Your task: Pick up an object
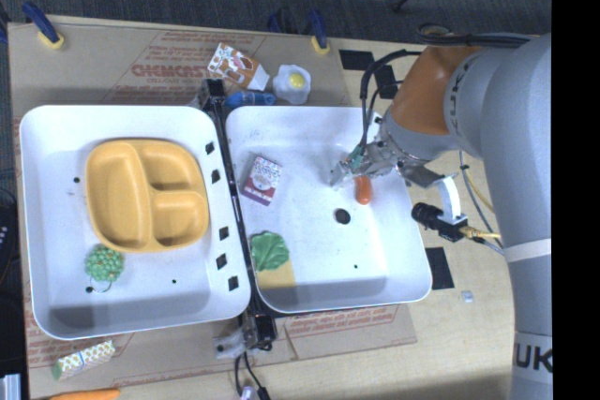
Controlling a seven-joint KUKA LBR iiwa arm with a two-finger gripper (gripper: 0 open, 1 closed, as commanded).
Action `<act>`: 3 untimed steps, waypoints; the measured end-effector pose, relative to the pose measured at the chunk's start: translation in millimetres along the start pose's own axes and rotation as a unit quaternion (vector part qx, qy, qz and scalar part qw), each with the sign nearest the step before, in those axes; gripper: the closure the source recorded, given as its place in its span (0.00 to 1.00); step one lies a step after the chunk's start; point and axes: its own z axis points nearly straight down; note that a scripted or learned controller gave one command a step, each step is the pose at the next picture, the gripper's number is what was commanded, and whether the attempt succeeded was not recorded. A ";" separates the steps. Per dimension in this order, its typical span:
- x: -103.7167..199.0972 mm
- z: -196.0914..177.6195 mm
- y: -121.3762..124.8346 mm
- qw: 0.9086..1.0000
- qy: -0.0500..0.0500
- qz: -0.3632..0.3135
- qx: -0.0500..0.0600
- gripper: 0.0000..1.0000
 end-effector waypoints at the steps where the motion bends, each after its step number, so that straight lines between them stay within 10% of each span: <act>1: 32.4 -93.1 3.8 0.995 -0.001 0.100 0.000 1.00; 2: 32.4 -92.8 3.6 0.995 -0.001 0.100 0.000 0.00; 3: 2.4 -4.1 -14.6 0.998 0.000 0.056 0.000 0.00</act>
